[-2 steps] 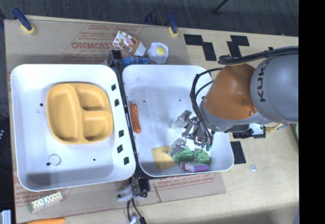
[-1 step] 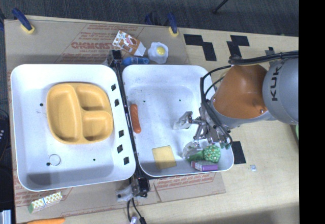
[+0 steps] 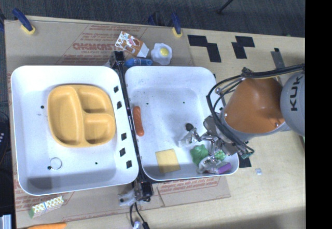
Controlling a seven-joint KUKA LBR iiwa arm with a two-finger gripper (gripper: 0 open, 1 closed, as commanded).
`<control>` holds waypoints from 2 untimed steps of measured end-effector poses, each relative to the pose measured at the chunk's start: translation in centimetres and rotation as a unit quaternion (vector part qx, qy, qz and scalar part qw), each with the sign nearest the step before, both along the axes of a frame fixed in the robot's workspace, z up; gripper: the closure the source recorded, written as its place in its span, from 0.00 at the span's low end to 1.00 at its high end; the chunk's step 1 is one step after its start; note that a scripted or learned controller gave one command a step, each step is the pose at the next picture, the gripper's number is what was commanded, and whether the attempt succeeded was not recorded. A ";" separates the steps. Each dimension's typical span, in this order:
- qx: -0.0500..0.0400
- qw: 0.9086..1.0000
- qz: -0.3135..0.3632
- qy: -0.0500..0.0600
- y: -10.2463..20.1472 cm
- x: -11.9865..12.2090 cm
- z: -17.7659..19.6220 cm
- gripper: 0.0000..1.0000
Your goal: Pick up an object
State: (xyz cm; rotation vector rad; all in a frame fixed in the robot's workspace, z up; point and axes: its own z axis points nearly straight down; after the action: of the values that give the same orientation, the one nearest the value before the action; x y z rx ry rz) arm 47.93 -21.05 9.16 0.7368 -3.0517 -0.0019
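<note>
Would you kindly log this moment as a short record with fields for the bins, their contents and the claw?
left bin: yellow divided tray
right bin: orange sausage-shaped toy by its left wall, yellow block, green item, purple item
claw: low in the right bin's right corner, beside the green item
grasp: cannot tell

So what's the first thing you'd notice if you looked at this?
Probably the big yellow tray with its compartments, sitting in the left white bin. Next, the robot arm's orange band at the right, reaching down over the right bin, where its gripper sits low near a green toy. A yellow block and an orange sausage-shaped piece lie in that bin too.
</note>
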 end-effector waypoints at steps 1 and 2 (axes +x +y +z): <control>0.000 1.000 0.000 0.000 0.0 0.0 0.0 0.00; 0.000 0.989 0.151 -0.001 3.5 1.6 0.0 0.00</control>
State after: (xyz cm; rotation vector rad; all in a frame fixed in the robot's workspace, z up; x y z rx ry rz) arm 49.49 -17.54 9.17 1.1899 -2.9077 -0.0013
